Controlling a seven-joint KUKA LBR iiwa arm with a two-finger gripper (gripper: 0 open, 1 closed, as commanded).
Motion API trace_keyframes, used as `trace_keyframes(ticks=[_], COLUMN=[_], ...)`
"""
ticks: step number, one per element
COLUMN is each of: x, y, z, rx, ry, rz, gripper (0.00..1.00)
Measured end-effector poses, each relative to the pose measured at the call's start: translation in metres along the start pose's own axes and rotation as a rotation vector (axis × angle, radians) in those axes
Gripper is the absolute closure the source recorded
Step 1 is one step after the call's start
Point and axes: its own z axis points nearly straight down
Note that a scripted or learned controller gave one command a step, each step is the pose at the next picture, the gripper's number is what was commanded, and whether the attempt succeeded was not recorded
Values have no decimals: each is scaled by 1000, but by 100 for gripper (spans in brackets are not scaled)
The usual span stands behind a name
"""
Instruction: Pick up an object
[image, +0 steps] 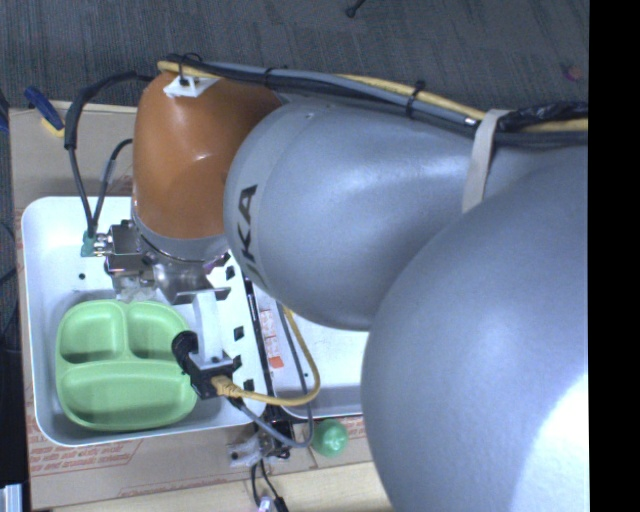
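Observation:
A light green divided tray (120, 365) with three compartments lies in the left white bin (40, 250), at its front left. A small green ball (328, 437) sits low in the view, by the front rim near where the bins meet. My gripper (262, 452) hangs below the orange-banded wrist, just left of the ball and right of the tray. It is small, dark and partly cut off by the arm. Nothing shows between its jaws.
The grey arm covers the right bin and most of the view. Brown cardboard (90, 470) borders the left bin at the front and back. A blue-tipped cable (45, 108) lies at the back left, outside the bin.

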Motion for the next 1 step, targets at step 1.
trace_keyframes(ticks=[1], x=[1], y=[0], z=[-10], rx=[-2], ry=[0], rz=[-10], gripper=[100])
